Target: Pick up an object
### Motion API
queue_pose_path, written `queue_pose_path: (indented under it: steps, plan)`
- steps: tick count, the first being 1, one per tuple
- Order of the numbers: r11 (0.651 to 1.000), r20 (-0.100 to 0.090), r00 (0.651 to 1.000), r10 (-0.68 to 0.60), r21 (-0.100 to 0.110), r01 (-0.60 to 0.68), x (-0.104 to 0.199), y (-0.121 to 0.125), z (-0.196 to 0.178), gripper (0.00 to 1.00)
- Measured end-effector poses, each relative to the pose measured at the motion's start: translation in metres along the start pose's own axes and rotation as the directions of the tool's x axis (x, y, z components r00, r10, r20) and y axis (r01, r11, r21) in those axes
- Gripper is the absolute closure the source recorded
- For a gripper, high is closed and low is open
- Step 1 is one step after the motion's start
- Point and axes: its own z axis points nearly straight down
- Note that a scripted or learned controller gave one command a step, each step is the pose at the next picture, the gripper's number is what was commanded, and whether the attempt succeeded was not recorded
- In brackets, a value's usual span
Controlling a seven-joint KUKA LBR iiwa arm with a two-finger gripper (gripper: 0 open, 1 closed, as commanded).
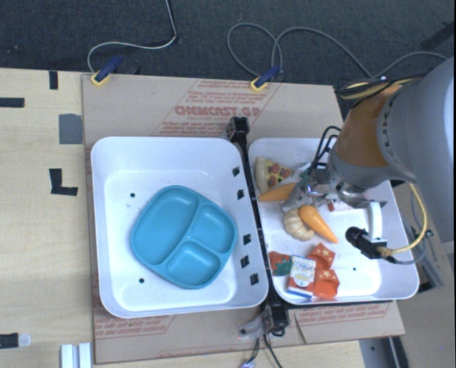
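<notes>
I see the worktop (pixel 28 205) with two white bins side by side on a cardboard sheet (pixel 205 106). The left bin (pixel 105 159) holds a blue divided plate (pixel 183 236), lying flat near its middle, tilted a little in plan.

The right bin (pixel 396 282) carries the small things. A carrot (pixel 317 223) lies slantwise near the bin's centre, touching a pale, lumpy bread-like piece (pixel 296 224) on its left. Above these, a slice of pizza (pixel 272 172) lies close to the bin's left wall, and just below it an orange wedge-shaped piece (pixel 275 194) points toward the wall. Toward the bin's front edge sits a cluster of red and white packets (pixel 308 273), touching one another.

The arm (pixel 396 129) reaches in from the right, its orange band above the wrist over the bin's upper right part. The tool (pixel 310 192) sits low over the bin, just above the carrot and the bread-like piece. I cannot tell how it is set, since the wrist and its fittings crowd that spot. A black cable loops off the wrist toward the bin's right side.
</notes>
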Motion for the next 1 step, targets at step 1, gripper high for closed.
queue_pose_path:
  steps: [1]
  plan:
    - [1.000,-0.002,1.000,-0.001,0.003,0.001,0.0613,0.0495,-0.0889,1.00]
